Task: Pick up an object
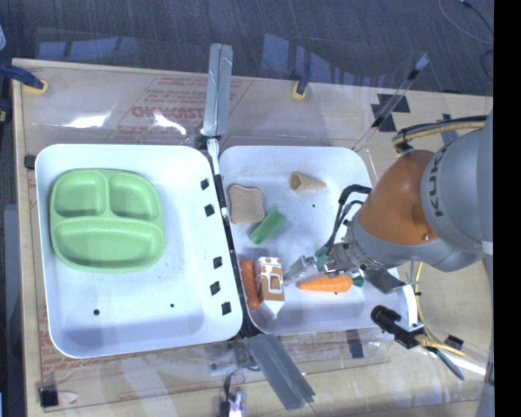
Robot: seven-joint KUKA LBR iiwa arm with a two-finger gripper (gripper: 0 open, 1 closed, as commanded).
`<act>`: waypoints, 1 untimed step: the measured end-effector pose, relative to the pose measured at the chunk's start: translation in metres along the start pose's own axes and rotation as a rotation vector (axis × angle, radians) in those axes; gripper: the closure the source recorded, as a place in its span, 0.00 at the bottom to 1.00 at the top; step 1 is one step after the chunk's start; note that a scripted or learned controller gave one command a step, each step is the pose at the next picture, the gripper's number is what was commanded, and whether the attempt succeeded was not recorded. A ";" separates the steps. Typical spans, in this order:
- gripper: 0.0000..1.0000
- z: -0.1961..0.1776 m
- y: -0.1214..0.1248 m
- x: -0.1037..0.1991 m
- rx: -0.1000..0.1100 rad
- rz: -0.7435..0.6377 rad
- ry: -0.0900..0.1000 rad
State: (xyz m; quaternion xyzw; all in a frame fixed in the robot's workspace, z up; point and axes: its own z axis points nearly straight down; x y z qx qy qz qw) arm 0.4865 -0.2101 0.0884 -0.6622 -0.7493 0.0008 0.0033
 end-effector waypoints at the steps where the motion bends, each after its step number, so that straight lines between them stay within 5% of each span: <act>1: 0.00 0.000 0.040 0.051 0.000 -0.045 -0.001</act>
